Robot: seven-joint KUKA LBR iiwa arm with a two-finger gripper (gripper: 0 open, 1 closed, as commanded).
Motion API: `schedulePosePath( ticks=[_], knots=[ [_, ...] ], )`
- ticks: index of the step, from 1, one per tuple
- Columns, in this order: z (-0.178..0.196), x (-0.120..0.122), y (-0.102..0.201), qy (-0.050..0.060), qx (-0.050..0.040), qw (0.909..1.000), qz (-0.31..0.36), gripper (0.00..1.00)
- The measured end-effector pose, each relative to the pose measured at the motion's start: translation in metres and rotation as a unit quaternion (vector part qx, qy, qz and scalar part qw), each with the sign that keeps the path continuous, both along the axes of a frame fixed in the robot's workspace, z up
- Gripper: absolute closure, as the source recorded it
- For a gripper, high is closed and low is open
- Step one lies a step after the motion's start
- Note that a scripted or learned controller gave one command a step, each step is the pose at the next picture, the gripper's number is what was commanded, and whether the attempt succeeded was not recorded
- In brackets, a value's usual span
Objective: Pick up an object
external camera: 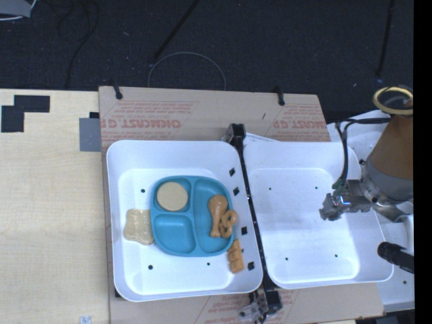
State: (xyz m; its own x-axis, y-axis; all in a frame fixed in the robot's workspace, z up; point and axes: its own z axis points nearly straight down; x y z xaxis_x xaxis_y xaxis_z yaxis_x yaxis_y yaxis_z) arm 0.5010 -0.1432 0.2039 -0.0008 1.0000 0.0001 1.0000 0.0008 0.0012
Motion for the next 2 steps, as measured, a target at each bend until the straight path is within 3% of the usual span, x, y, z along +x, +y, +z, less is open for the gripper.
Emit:
schedulePosePath(
  ticks=[1,2],
  knots=[
    [0.019,0.000,-0.001,0.001,0.0001,1.0000,0.000,1.00],
    [0.018,0.032,0.049,0.001,0.0007,1.0000,0.001,1.00]
  ],
)
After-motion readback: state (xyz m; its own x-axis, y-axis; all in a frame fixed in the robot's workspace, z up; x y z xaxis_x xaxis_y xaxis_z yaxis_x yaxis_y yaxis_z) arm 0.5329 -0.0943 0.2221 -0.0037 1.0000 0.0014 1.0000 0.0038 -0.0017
